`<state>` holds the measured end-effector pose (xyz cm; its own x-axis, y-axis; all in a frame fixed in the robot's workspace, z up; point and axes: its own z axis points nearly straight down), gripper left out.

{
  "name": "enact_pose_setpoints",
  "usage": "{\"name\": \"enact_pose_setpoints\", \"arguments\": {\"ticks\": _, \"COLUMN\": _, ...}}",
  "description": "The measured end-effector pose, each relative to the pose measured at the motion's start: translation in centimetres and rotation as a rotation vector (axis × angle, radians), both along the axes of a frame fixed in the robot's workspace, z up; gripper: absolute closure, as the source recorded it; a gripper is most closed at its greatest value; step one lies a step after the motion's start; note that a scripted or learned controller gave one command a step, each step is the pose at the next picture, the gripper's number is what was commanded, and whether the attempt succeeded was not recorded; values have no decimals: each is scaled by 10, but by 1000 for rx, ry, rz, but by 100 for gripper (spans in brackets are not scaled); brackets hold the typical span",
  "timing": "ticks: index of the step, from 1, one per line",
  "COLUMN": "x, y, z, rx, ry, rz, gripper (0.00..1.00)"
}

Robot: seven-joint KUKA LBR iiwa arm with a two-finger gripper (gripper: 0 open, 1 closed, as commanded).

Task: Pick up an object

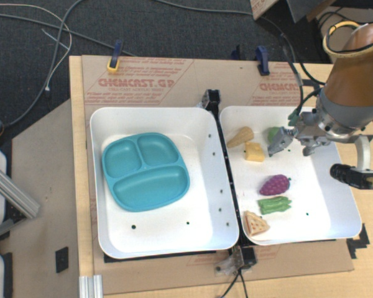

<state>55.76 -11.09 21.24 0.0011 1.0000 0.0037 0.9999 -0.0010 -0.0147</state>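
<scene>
**Claw hovering over R bin, nothing gripped**

Arm [351, 73] is reaching in from the right, w/ orange band above the wrist. Claw [280, 143] is sitting over the upper-left part of the right bin [336, 219], fingers pointing left and down. Fingers are looking apart, nothing seen btwn them, so claw is open and not gripping anything.

Objs lying in R bin: a green item [274, 133] just beside the claw tip, partly hidden by it, can't tell if touching. A tan wedge [240, 136] is lying near the bin's left wall, w/ a yellow cheese block [255, 153] just below it. Purple grapes [275, 184] are sitting mid-bin, a green pepper-like piece [274, 205] just beneath. A pizza-slice-like wedge [255, 223] is resting at the bottom-left corner.

Left bin [168, 238] is holding a teal divided plate [145, 171], 3 compartments, lying flat toward the bin's left side.

Both bins are sitting side by side on the cardboard-covered table [81, 166]. Two blue clamps [116, 54] are gripping the board's far edge.
</scene>
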Motion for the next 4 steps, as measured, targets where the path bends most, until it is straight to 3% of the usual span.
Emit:
{"name": "enact_pose_setpoints", "arguments": {"ticks": 1, "x": 2, "y": 0, "z": 4, "rx": -1, "ry": -9, "rz": 2, "gripper": 0}}
{"name": "enact_pose_setpoints", "arguments": {"ticks": 3, "x": 11, "y": 4, "z": -99, "rx": 0, "ry": -3, "rz": 1, "gripper": 0}}
{"name": "enact_pose_setpoints", "arguments": {"ticks": 4, "x": 11, "y": 5, "z": -130, "rx": -1, "ry": -9, "rz": 0, "gripper": 0}}
